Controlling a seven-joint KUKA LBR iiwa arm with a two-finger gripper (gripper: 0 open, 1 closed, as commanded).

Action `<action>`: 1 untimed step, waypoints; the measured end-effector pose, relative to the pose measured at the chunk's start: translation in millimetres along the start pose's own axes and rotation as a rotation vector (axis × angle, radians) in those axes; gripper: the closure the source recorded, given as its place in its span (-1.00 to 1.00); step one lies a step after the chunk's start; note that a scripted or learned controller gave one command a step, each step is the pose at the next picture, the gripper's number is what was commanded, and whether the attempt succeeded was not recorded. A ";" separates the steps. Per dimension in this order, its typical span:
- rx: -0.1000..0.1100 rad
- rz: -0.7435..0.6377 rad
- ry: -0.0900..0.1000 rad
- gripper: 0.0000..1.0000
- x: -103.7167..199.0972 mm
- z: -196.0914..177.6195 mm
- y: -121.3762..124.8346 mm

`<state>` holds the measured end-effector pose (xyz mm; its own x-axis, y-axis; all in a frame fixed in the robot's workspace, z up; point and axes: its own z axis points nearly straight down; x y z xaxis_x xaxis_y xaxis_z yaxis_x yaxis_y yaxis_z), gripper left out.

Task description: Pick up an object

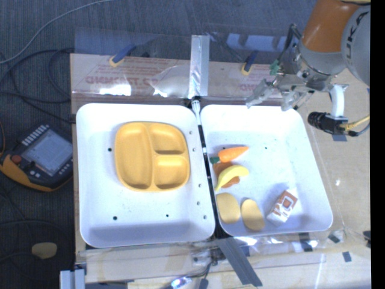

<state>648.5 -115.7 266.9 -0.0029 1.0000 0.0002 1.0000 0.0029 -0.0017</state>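
So the grey arm with the orange band is parked up in the upper right of the frame, with its two-finger gripper hanging just over the far rim of the right-hand shallow white bin, fingers spread apart and nothing between them. All the candidates sit in the lower left part of that bin: an orange toy carrot with a green stub, a yellow banana-ish wedge just below it, two tan rounded potato-like lumps side by side near the front wall, and a small white and red carton lying tilted a bit to the right of them. The left-hand white bin has a yellow sectioned plastic tray in it, which I'd leave alone. If it were me, I'd go for the carton since it's the one sitting most apart from its neighbours, so the fingers have room on both sides. The carrot and wedge are nearly touching and hug the divider wall, which looks like a recipe for a fumbled pinch. Come down straight, line the fingers across the narrow side, and close only once they're low enough to straddle it.
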 end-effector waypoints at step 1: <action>0.002 -0.104 -0.002 -1.00 -35.7 116.7 5.9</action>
<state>654.2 -151.3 150.1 -0.1067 0.9943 -0.0012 0.9943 0.1067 -0.0038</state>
